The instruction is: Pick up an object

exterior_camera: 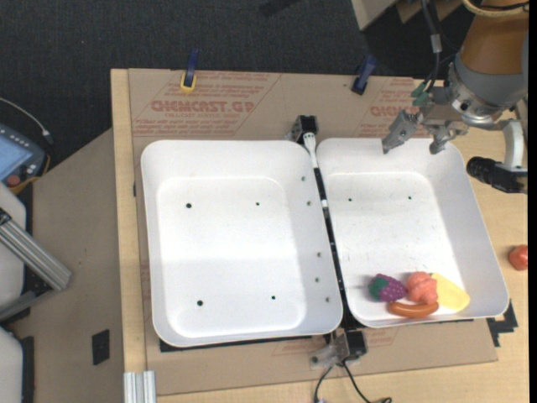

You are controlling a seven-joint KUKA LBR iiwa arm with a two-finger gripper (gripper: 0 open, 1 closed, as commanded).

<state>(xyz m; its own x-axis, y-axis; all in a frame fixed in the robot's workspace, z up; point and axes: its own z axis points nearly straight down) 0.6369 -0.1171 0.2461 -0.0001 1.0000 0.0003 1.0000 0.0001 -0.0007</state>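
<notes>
Two bins [226, 154]; four toys [417, 295]

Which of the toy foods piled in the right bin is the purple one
The grape bunch, at the left end of the pile in the right bin. The others beside it are orange, red and yellow.

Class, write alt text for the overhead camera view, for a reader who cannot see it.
A grey robot arm's open, empty gripper hovers above the far rim of the right white bin. Toy food is clustered in that bin's near corner: purple grapes, an orange-red piece, a red sausage and a yellow piece. The left white bin lies beside it.
</notes>
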